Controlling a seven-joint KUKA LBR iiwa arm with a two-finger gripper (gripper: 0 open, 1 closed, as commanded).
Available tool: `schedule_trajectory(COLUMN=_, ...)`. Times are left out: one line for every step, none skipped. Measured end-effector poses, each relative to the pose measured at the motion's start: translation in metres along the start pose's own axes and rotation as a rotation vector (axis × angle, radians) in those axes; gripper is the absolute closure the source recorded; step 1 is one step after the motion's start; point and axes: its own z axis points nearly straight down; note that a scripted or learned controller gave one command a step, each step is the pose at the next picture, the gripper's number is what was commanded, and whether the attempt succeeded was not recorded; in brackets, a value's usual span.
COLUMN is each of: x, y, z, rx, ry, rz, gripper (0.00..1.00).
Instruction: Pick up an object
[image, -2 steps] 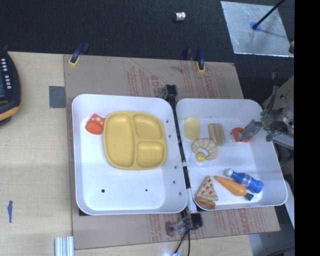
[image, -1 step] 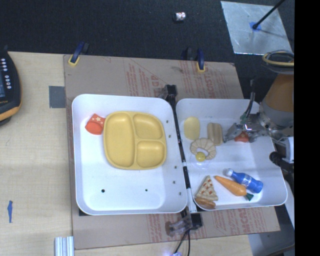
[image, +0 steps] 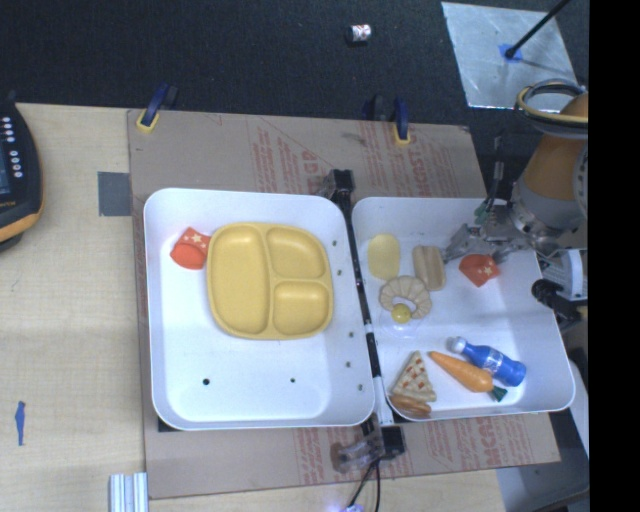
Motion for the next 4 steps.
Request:
schedule_trajectory(x=0.000, y=-0.022, z=0.000, rx=0.007, ry=0.001, rz=0.002, gripper=0.00)
schedule_trajectory(x=0.000, y=-0.021, z=-0.011, rx=0.006, ry=0.000, rz=-0.001, gripper=1.00)
schedule_trajectory(x=0.052, y=0.000, z=-0.001, rx=0.001, ry=0.000, rz=-0.004, gripper=1.00)
schedule_trajectory(x=0.130, y=0.022, z=-0.107, rx=-0.007, ry=0.002, rz=-0.006, gripper=1.00)
